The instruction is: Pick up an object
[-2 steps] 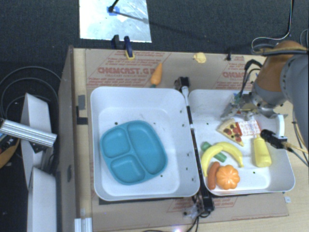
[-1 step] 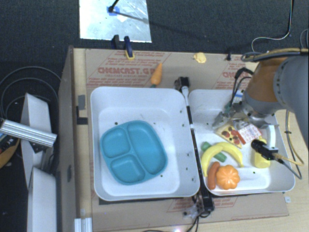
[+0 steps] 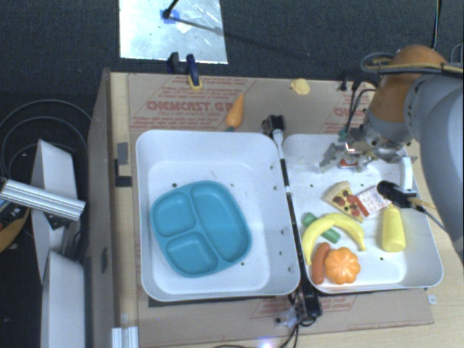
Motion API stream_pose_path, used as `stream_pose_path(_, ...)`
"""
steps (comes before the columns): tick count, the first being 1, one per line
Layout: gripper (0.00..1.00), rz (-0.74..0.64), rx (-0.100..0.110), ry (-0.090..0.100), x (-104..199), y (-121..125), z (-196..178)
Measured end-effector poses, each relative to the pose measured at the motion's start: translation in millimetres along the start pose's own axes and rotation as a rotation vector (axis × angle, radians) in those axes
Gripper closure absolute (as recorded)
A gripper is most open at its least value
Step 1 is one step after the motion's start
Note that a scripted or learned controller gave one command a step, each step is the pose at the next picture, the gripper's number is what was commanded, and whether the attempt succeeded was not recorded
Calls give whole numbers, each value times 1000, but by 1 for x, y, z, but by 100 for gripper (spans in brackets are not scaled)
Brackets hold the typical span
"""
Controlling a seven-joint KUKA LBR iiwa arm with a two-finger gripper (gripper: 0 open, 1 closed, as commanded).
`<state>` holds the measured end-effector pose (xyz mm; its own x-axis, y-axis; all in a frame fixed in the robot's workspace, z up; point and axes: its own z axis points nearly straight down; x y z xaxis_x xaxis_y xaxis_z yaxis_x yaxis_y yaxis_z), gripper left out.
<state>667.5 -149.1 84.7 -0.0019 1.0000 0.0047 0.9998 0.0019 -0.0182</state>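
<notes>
The claw (image 3: 346,154) is hanging over the back of the right bin (image 3: 420,267), its fingers spread apart and gripping nothing. The toys are lying toward the front of that bin: a pizza slice (image 3: 346,199), a banana (image 3: 330,232), a pumpkin (image 3: 341,264) and a yellow bottle (image 3: 392,230). A blue divided plate (image 3: 199,227) is sitting in the left bin (image 3: 156,151).
</notes>
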Motion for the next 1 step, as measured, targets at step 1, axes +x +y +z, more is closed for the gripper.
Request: stream_pose_path(1, 0, -1, -15, -2, 45, -55, 2)
